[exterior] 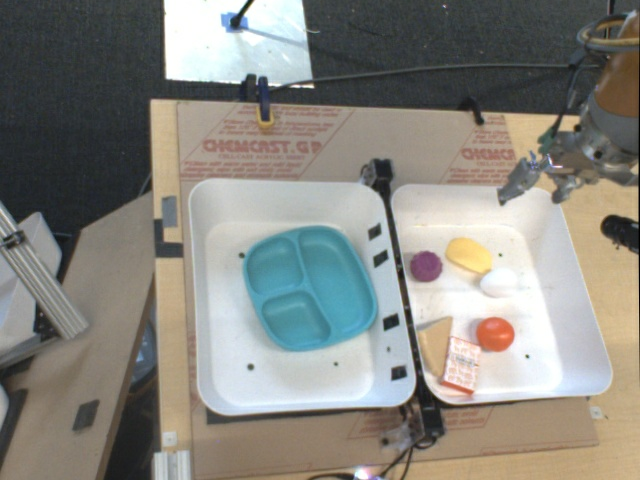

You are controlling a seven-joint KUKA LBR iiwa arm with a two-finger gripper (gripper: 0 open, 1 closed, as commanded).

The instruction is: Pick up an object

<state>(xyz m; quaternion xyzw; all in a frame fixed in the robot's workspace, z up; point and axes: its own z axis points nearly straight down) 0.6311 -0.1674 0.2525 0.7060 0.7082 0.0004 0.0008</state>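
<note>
The right bin (575, 268) holds several small objects: a purple ball (426, 266), a yellow lemon-shaped piece (468, 255), a white egg (499, 282), a red tomato (495, 334), a tan wedge (435, 343) and a red-and-white packet (461, 364). My gripper (536, 184) hovers over the far edge of the right bin, up and to the right of the yellow piece. Its fingers (512, 187) are spread open with nothing between them.
The left bin (215, 268) contains a teal sectioned plate (310, 286). A black-clipped divider (392, 278) runs between the two bins. A cardboard sheet (300, 143) lies under both, and a cable crosses behind them.
</note>
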